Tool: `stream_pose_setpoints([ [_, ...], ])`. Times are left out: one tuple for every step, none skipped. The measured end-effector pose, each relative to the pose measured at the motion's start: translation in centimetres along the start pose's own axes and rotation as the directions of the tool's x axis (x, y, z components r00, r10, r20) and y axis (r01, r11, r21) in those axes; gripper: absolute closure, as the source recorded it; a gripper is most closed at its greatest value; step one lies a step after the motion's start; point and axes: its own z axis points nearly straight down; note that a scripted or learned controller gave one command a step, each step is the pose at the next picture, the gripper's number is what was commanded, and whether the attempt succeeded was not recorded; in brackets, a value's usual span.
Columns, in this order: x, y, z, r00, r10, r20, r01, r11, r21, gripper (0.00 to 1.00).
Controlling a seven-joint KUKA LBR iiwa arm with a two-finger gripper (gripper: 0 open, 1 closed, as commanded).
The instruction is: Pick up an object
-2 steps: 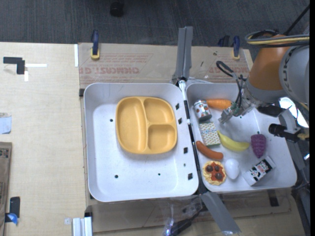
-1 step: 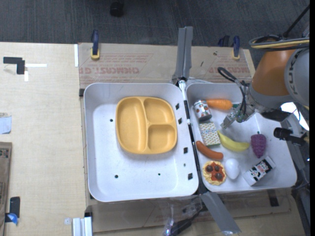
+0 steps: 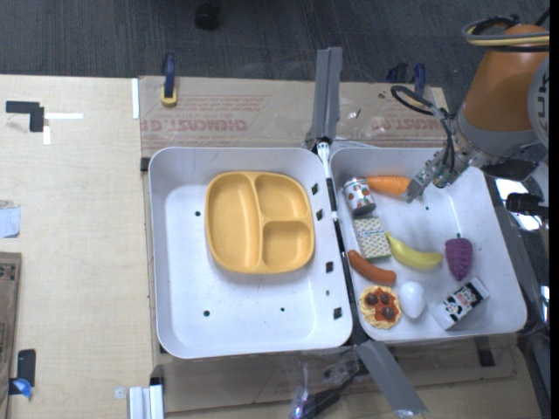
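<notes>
A pale wooden surface (image 3: 70, 234) carries two white bins; the right bin (image 3: 489, 234) crowds toy food together. The jaws (image 3: 417, 186) hover beside the orange plastic carrot (image 3: 389, 184), seemingly lining up a grasp; their opening I cannot tell.

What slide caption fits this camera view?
End effector poised by the carrot in the right bin; yellow tray lies left.

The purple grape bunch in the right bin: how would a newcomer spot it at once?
Start at the right white bin, the one crowded with toy food. Near its right wall, just right of the yellow banana and above the small black-and-white carton, lies the purple grape bunch. It is the only purple item.
</notes>
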Motion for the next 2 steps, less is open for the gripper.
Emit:
stream_pose_setpoints([
  [6.1,-3.8,7.6,0.985,-0.170,0.004,0.170,0.985,-0.004,0.00],
  [0.1,-0.7,2.4,0.969,-0.249,0.001,0.249,0.969,-0.001,0.00],
])
